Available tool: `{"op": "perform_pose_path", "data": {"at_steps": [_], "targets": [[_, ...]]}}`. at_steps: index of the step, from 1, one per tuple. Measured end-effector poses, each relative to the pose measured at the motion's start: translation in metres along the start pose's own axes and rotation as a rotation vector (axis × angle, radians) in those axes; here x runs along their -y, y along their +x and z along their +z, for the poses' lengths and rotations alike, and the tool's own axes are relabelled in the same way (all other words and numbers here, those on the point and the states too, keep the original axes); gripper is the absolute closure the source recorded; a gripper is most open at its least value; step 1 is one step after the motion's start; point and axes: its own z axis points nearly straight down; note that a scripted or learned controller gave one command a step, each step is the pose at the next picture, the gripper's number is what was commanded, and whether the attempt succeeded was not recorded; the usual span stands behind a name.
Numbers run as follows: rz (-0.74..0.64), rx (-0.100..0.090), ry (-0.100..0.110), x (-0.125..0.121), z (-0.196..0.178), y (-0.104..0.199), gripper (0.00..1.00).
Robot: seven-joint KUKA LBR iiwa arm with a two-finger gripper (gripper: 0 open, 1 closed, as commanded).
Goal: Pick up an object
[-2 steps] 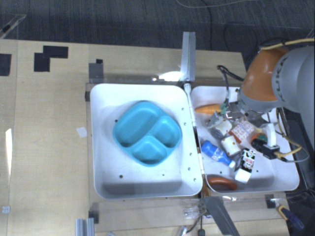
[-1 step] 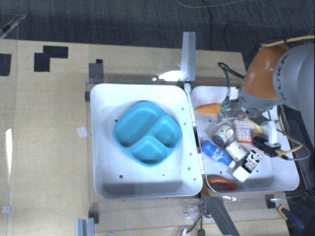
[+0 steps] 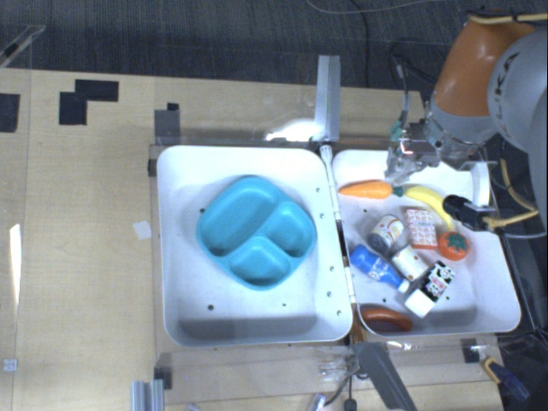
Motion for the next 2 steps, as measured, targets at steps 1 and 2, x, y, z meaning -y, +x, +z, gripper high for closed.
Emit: {"op": "perform_pose_path", "data": {"at_steps": [1, 2], "targets": [[-0.085, -0.001, -0.001, 0.009, -0.073, 0.035, 1.0], [-0.167, -0.001, 0.002, -0.014, -0.024, 0.07, 1.0]]}}
